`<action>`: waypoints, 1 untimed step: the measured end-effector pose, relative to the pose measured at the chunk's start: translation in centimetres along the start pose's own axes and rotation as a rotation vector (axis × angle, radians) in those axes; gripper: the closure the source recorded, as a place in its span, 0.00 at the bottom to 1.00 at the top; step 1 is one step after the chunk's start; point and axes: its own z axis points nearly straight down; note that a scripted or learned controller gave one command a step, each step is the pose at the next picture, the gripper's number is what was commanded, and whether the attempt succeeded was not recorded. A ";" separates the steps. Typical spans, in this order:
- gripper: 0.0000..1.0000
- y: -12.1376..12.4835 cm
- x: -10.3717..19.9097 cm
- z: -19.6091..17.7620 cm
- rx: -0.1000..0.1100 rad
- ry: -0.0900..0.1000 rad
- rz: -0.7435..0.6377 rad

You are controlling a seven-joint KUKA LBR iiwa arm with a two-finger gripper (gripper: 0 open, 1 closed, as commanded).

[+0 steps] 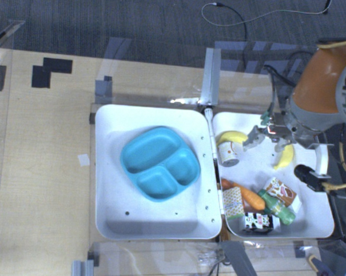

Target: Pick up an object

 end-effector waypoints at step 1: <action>0.00 6.6 -7.7 1.2 -0.002 -0.002 -0.192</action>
